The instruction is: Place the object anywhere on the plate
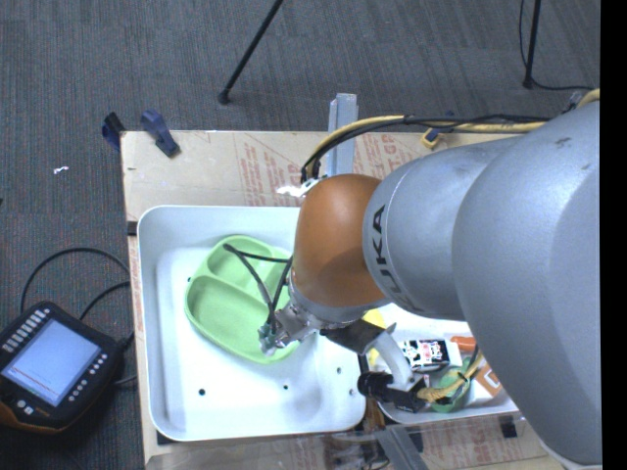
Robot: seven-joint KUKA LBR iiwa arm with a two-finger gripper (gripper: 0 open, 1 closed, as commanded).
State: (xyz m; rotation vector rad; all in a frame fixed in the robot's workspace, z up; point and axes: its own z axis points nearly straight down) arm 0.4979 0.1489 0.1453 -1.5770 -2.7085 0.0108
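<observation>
Insp. note, bench [225,164], two white bins.

- Left bin [157,360]: green divided plate [225,302] lies in its middle, toward the far edge.
- My pincer [274,333]: down at the plate's near-right rim, over the rim itself. Grip state: cannot tell; my own wrist blocks it. Whether anything is held: cannot tell.
- Right bin [460,414]: mostly under my arm. Seen near its near edge: yellow piece [375,318], black-white packet [426,352], orange piece [463,343], green-yellow item [446,392].
- Obj. to place: cannot tell which it is. All loose items seen lie in the right bin, apart from the plate.
</observation>
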